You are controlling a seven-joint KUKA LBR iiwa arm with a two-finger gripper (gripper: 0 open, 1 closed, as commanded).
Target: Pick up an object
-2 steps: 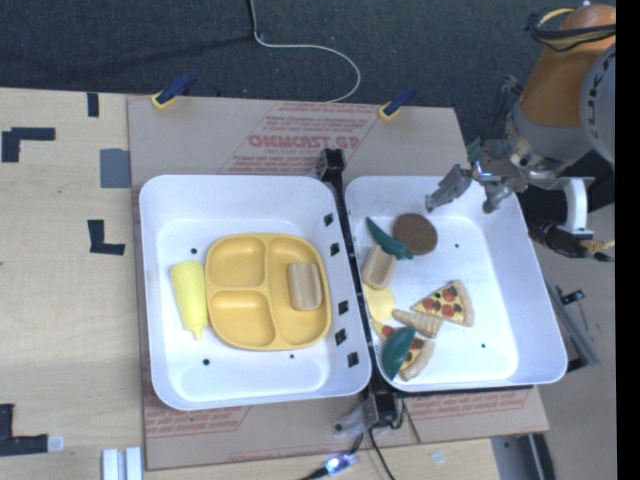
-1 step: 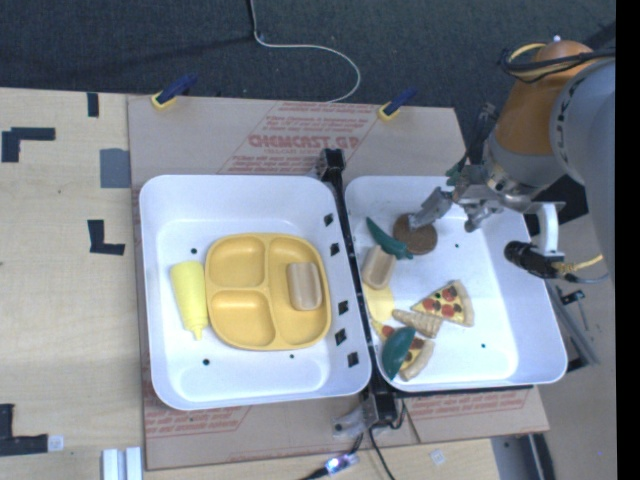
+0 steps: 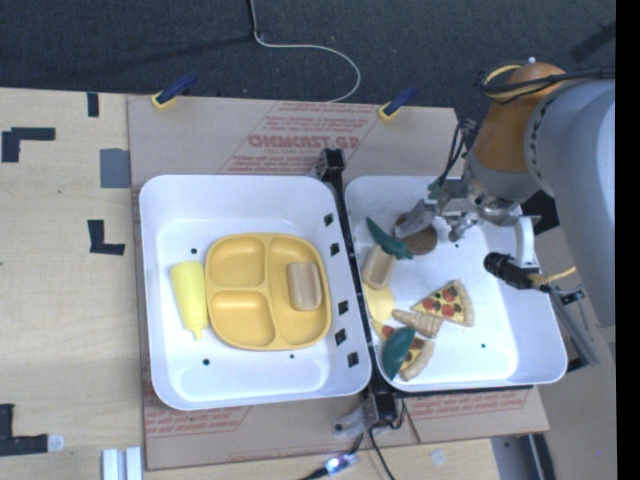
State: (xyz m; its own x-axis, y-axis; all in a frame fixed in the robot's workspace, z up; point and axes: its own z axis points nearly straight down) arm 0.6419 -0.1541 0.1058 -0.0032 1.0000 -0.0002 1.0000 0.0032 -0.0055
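Note:
My gripper point(image 3: 434, 218) hangs low over the back left part of the right bin point(image 3: 520, 353), under the orange band of the arm. Right beneath and beside it lies a brown round piece point(image 3: 420, 241); whether they touch I cannot make out. A dark green leaf-shaped toy point(image 3: 383, 238) lies just left of that, above a tan cylinder point(image 3: 377, 266). A pizza slice point(image 3: 447, 305) rests mid-bin. Near the front left corner are a yellow curved piece point(image 3: 377, 306), a green toy point(image 3: 398, 345) and a tan wedge point(image 3: 417, 356).
The left bin point(image 3: 170, 368) holds a yellow divided plate point(image 3: 240, 313) with a tan bread-like piece point(image 3: 305, 285) in its right compartment, and a yellow bottle point(image 3: 188, 296) beside the plate. A black divider point(image 3: 345, 268) runs between the bins.

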